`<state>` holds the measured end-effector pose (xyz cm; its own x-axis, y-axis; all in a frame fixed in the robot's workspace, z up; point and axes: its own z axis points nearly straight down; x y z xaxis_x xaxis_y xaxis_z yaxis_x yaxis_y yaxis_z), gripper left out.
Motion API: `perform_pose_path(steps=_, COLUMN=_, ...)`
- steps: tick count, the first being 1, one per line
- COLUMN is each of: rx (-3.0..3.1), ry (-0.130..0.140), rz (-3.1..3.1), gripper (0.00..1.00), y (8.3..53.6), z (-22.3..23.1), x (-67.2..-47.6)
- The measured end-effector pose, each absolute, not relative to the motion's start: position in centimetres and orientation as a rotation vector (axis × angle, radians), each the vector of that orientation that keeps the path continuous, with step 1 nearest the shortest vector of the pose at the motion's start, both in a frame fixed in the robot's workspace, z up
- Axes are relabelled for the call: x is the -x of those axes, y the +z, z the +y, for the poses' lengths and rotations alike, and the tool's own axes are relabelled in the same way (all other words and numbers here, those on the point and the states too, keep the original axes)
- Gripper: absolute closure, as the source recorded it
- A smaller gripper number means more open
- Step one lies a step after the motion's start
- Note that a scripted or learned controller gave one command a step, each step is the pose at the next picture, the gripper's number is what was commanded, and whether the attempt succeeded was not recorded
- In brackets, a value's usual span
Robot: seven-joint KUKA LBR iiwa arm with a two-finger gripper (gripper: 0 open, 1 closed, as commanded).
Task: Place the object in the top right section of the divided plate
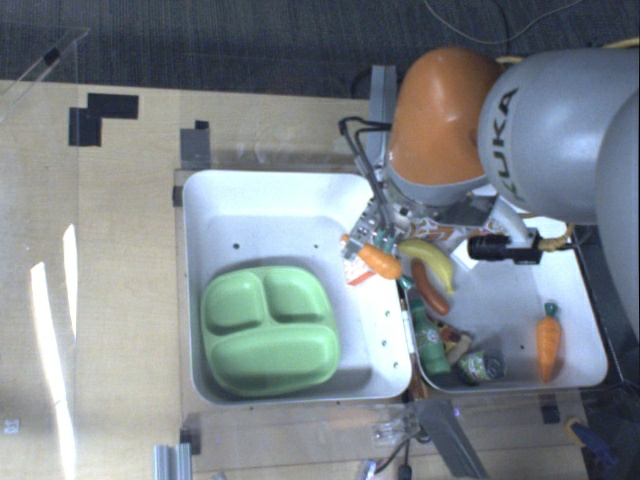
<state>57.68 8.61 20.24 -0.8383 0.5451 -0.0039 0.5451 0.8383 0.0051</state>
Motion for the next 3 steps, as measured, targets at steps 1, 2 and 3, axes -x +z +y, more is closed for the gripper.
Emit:
perform_pose_path(steps=1, rx=-1.19, ry=0.004, rz=2.903, gripper=1.0, y=18.5, z=0.0, x=-54.2)
perform_pose_path(steps=2, rx=-1.292, ry=0.006, rz=2.859, gripper=1.0, y=18.5, z=3.3, x=-54.6)
perform_pose_path(steps=3, rx=-1.334, ry=0.006, rz=2.835, gripper=1.0, y=25.6, z=0.7, x=-61.3)
